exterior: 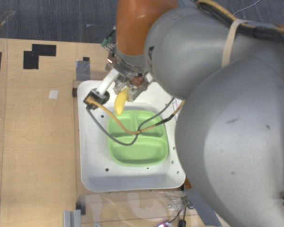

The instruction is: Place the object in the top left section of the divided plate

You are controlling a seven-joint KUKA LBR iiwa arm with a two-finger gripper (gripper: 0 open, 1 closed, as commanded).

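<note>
A light green divided plate (141, 148) lies in the white bin (92, 174). A small yellow object (119, 101), banana-like, hangs below my gripper (124, 90) and appears pinched between its fingers. The object's lower end is just above the plate's upper left corner, near the rim. The arm's orange band (139, 13) and grey body fill the view's right side and hide the other bin. Cables (128, 134) droop from the wrist across the plate.
The bin sits on a wooden bench (33, 141) with black markers at the upper left. A grey bracket (83, 70) stands just beyond the bin's far left corner. The bin's floor shows to the left of and in front of the plate.
</note>
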